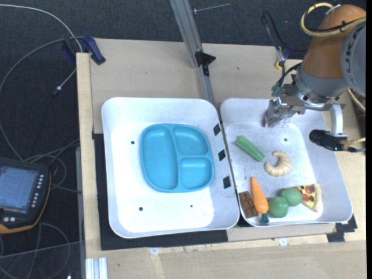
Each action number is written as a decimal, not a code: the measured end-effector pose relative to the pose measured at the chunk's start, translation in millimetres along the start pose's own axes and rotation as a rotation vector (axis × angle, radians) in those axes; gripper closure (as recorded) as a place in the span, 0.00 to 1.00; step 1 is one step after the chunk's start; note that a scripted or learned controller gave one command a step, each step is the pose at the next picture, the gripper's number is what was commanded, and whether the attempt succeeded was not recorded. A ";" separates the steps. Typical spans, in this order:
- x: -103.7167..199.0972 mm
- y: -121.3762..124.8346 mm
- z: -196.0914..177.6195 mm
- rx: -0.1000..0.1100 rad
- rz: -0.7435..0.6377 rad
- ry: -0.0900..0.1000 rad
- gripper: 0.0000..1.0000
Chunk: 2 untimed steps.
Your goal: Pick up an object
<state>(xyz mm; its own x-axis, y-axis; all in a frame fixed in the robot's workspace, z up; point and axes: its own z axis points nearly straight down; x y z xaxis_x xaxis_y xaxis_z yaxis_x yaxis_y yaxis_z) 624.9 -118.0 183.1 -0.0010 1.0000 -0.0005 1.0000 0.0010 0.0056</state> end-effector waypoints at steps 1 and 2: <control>0.3 1.5 -31.1 0.000 0.000 0.000 1.00; 54.4 -10.0 -44.1 0.007 -0.004 0.003 1.00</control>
<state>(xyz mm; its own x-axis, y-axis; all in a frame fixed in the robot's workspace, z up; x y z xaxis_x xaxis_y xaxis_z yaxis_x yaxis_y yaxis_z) 614.6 -63.5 227.1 -0.0054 1.0000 0.0029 1.0000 0.0054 -0.0015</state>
